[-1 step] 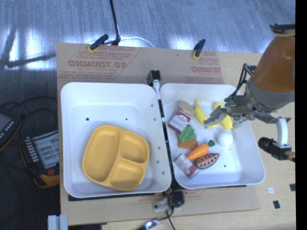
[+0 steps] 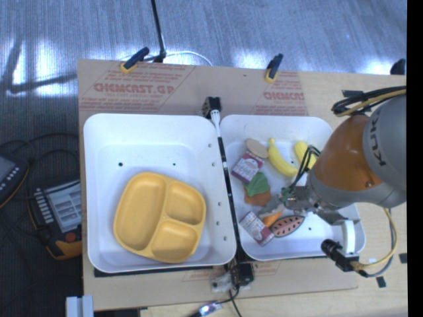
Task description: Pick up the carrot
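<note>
Here we cannot tell the gripper (image 2: 291, 200) fingers' state; the wrist hides them. Just below-left of it lies the carrot (image 2: 271, 218), touching the watermelon slice (image 2: 288, 225) in the right bin (image 2: 316, 246). We judge it light, stiff, smooth, best pinched across its middle.

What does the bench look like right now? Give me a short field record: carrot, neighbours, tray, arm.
carrot: small orange carrot in the right white bin, near its front
neighbours: red watermelon slice touching it on the right; white-and-pink packet on its left
farther back: yellow banana
tray: yellow three-compartment plastic tray in the left white bin
arm: grey arm with orange band over the right bin
claw: cannot tell
</note>
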You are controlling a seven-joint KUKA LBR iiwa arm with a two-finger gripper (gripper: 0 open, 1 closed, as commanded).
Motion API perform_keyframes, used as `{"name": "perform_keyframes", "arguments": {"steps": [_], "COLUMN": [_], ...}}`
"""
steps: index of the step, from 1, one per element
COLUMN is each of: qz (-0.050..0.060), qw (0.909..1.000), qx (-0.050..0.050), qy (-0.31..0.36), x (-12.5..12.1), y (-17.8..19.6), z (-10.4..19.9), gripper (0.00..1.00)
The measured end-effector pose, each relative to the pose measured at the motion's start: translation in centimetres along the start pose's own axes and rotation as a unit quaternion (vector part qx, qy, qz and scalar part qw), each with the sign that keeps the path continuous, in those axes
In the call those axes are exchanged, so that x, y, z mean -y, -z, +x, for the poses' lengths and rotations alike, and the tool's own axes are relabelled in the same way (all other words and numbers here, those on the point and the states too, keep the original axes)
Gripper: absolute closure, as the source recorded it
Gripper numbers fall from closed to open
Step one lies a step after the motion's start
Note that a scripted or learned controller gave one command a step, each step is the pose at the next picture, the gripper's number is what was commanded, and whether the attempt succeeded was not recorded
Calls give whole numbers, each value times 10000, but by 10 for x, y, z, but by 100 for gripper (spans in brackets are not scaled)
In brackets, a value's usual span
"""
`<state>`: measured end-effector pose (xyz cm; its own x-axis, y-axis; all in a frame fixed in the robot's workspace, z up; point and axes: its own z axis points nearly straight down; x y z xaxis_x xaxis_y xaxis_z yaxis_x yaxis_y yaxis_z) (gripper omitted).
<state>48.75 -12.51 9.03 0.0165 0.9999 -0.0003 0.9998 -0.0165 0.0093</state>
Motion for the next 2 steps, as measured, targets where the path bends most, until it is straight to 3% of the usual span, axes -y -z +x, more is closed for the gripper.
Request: {"name": "perform_keyframes", "arguments": {"steps": [1,2], "qz": [-15,40], "qw": [10000,9982], "qx": [9,-9], "qy": [-3,599], "x": [-1,3], "y": [10,95], "z": [-1,72], "gripper": [100,100]}}
